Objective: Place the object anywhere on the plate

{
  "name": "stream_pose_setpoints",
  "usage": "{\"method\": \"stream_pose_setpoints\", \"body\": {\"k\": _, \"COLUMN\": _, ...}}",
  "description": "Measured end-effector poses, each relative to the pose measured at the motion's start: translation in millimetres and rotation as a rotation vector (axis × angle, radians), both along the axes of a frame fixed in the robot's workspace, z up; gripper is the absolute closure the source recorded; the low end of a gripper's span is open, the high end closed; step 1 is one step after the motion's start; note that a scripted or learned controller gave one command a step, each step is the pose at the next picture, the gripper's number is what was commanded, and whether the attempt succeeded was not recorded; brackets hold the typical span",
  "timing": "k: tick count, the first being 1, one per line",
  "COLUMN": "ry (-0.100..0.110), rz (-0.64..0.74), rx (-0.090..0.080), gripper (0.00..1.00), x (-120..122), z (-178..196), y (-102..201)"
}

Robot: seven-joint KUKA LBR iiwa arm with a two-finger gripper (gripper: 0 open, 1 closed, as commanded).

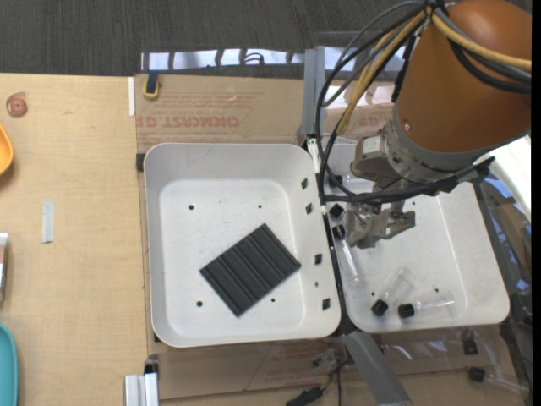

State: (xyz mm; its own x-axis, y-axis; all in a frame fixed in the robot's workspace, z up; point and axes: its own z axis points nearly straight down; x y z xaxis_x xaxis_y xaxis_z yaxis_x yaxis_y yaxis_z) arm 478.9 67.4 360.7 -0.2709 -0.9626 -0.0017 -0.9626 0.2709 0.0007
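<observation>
A dark ribbed rectangular plate (250,269) lies tilted on the floor of the left bin (169,176). In the right bin (473,260), small clear tubes with black caps (393,299) lie near the front edge. Another clear tube (347,256) rests along that bin's left wall. My gripper (379,229) hangs low over the left part of the right bin, above and behind the capped tubes. The big orange wrist band (465,66) covers the back of that bin. I see nothing clearly held at the gripper.
A cardboard sheet (211,112) lies behind the left bin. The wooden bench (68,227) stretches to the left, with an orange item (4,155) and a teal item (7,366) at its left edge. Cables (380,41) loop above the wrist.
</observation>
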Motion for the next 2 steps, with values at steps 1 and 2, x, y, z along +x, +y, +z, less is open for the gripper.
{"method": "stream_pose_setpoints", "body": {"k": 1, "ry": 0.001, "rz": 0.569, "rx": 0.001, "gripper": 1.0, "x": 12.9, "z": -104.9, "y": 85.4}}
{"method": "stream_pose_setpoints", "body": {"k": 2, "ry": 0.001, "rz": 0.569, "rx": 0.001, "gripper": 0.0, "x": 12.9, "z": -104.9, "y": 85.3}}
